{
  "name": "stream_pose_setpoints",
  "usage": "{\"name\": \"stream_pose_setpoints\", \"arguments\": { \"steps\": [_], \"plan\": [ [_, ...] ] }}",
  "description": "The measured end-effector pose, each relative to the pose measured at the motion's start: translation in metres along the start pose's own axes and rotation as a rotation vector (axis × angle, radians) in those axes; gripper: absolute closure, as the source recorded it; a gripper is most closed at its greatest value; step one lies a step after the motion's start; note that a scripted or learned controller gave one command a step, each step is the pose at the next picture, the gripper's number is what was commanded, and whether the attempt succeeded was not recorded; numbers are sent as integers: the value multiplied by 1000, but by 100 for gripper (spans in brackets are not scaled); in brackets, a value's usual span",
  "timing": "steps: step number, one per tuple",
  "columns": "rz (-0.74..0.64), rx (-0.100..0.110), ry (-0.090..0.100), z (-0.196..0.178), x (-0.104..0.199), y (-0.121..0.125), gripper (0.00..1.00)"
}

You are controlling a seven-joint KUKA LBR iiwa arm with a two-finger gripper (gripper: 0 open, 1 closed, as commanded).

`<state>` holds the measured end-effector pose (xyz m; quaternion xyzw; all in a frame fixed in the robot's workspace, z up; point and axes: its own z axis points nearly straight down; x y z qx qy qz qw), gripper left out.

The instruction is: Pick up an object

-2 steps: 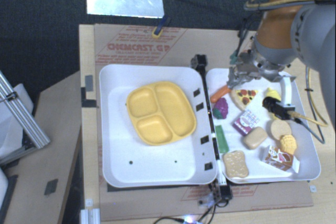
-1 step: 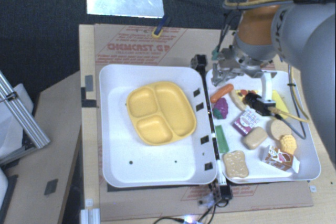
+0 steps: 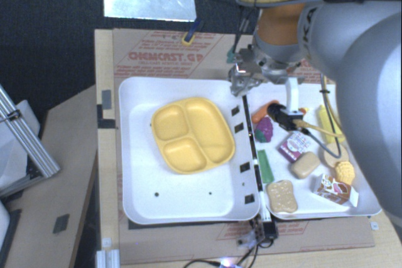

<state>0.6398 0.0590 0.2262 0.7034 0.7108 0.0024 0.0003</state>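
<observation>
Two white bins sit side by side, a yellow divided plate point(image 3: 191, 134) in the left bin point(image 3: 135, 154) and pickable toy food crowding the right bin point(image 3: 367, 201), where the arm's gripper point(image 3: 242, 81) hovers at its far corner, grip state unreadable.

what you can't really make out from up here

the arm point(image 3: 352, 53) is huge in this shot and runs off the right edge and the top, so most of it is cut off. it covers the back right part of the right bin point(image 3: 314, 213) and whatever lies under there. the gripper point(image 3: 240, 86) sits low at the divider between the bins, and its tips are too small and dark to read. the yellow piece point(image 3: 328, 122) by the cables is half hidden. the small carton point(image 3: 334, 189) has print too blurry to read.
</observation>
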Motion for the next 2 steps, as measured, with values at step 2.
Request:
{"name": "stream_pose_setpoints", "arguments": {
  "steps": [2],
  "plan": [
    [10,4,-4,8,39,-14,100]
  ]
}}
